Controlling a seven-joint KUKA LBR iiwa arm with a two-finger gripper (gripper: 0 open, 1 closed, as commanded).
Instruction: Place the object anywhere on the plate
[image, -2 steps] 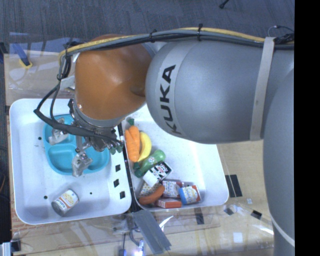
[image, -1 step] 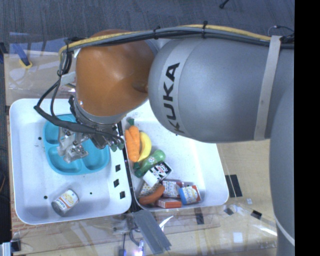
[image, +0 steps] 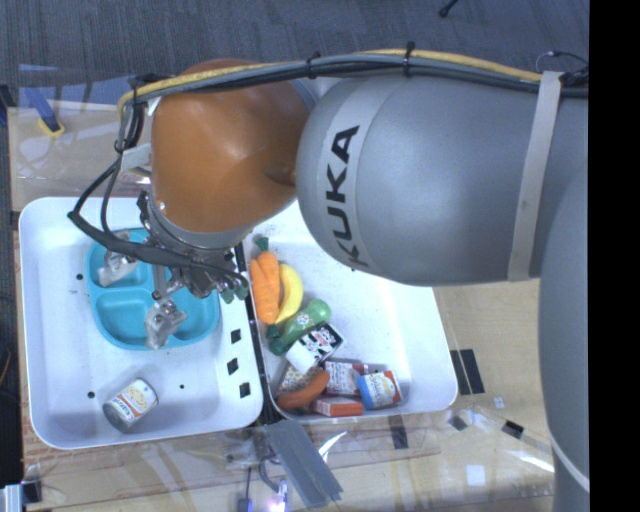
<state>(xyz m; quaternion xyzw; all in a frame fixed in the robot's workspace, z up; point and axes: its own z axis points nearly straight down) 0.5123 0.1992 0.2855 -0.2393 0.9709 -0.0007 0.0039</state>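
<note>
arm (image: 400, 170) hides much of blue plate (image: 120, 300); hand (image: 165, 318) over plate, grip state unclear.

Right bin (image: 425, 330) crowded: carrot (image: 265, 285) against banana (image: 290, 290), green vegetable (image: 300, 322), cow-print carton (image: 318, 345), sausage (image: 302, 390), small boxes (image: 362, 385); tin can (image: 130, 403) lying in left bin (image: 50, 330).

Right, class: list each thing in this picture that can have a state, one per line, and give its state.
blue plate: lying flat in the left bin, under the gripper.
can: on its side in the left bin, off the plate.
carrot: lying in the right bin against the banana.
small cartons: piled at the right bin's near edge.
gripper: low over the plate.
</note>
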